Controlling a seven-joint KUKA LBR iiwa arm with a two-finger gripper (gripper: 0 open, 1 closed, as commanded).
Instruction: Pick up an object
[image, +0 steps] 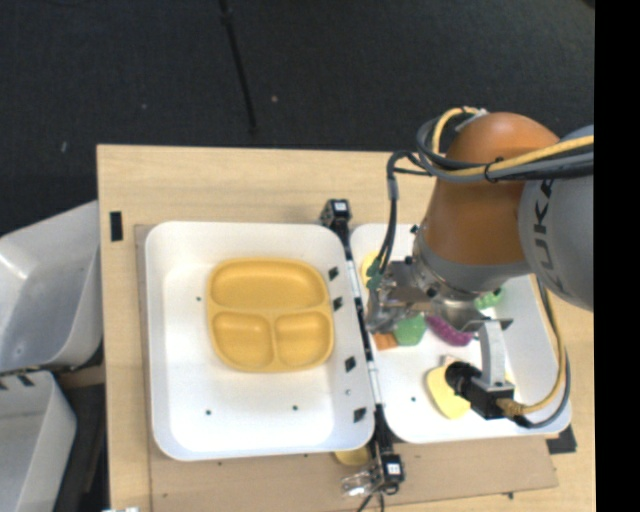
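The arm's orange wrist band and grey body hang over the right bin. My gripper reaches down at that bin's left side, just above a small green object and an orange piece. A purple object lies to the right of the green one. Near the bin's front sits a yellow object, partly behind a black cable fitting. Another green piece peeks out from under the wrist.
The left bin holds a yellow divided plate with three compartments. A divider rail with black clips runs between the bins. A white container stands off the bench's left side.
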